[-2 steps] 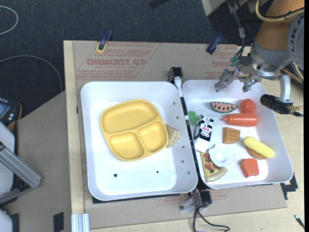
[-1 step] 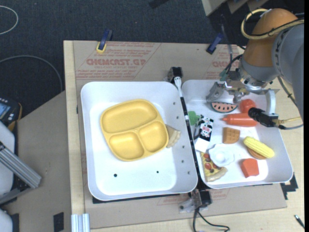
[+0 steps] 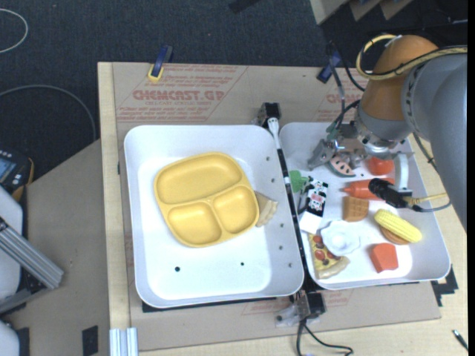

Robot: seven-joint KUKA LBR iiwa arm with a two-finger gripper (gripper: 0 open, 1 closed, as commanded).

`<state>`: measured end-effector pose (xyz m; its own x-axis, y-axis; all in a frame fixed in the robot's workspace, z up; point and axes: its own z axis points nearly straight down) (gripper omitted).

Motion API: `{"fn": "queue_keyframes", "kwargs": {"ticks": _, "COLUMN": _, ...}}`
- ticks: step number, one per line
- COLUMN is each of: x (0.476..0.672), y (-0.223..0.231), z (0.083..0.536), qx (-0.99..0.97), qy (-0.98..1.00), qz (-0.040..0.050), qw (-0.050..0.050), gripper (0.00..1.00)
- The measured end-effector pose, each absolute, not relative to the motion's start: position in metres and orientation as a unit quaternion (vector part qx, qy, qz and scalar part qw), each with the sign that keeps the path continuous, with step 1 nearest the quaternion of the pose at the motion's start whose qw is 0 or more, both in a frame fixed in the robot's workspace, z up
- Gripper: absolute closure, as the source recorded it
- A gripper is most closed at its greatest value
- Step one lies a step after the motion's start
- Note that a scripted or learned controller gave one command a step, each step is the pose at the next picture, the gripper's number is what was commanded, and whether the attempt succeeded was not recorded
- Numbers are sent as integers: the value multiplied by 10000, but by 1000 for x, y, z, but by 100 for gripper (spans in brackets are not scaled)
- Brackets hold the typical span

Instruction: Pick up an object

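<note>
Approach step: pincer (image 3: 338, 148), finger state indiscernible, hovers above the right bin (image 3: 438, 262) near its far rim; next, descend squarely onto one toy.

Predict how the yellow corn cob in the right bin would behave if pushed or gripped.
The corn cob looks rounded and elongated, so it would probably roll sideways. Its glossy toy surface may slip. It likely stays stiff and light.

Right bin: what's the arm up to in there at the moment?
The arm's hand is down at the far end of the right bin, above a pile of toy food: a corn cob, a pizza slice, an orange block. Nothing visibly lifted. The left bin holds a yellow divided plate.
</note>
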<state>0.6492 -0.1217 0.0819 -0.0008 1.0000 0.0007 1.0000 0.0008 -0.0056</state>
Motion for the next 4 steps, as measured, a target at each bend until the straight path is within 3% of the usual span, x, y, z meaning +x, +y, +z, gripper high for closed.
{"fn": "queue_keyframes", "kwargs": {"ticks": 1, "x": 651, "y": -122, "z": 96, "qx": -7067, "qy": -7075, "qz": -4, "qw": -5, "gripper": 100}}
{"fn": "queue_keyframes", "kwargs": {"ticks": 4, "x": 660, "y": -120, "z": 229, "qx": -7066, "qy": -7076, "qz": -23, "qw": -34, "gripper": 100}}
